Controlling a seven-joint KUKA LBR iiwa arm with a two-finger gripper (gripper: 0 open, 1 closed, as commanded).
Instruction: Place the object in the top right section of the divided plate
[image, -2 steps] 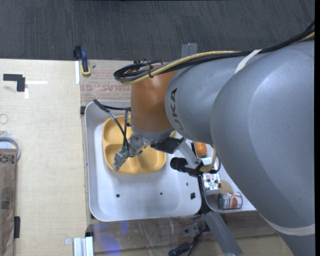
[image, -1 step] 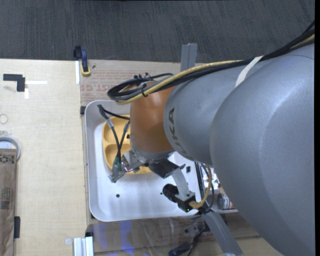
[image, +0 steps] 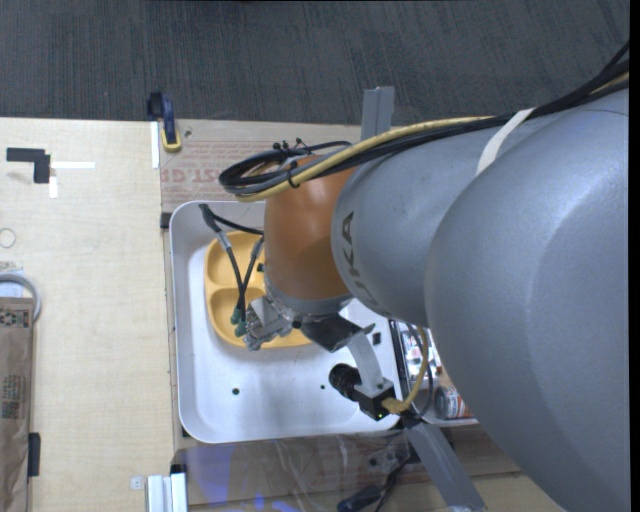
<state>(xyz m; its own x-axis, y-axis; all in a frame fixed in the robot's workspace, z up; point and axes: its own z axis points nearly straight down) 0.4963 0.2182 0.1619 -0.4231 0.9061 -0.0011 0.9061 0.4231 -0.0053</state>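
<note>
A yellow divided plate (image: 224, 292) lies in the left part of the white bin (image: 200, 400), and the arm covers most of it. The arm's orange band (image: 300, 240) and grey wrist hang directly over the plate. My gripper (image: 252, 328) reaches down at the plate's lower edge, with black cables running along it. The wrist hides whatever may be in the gripper, and I cannot make out the object to be placed.
The big grey arm (image: 520, 280) fills the right half of the view. A printed packet (image: 445, 395) peeks out under it on the right. Pale wooden bench (image: 90, 300) lies left of the bin, with a brown bag (image: 12, 400) at its left edge.
</note>
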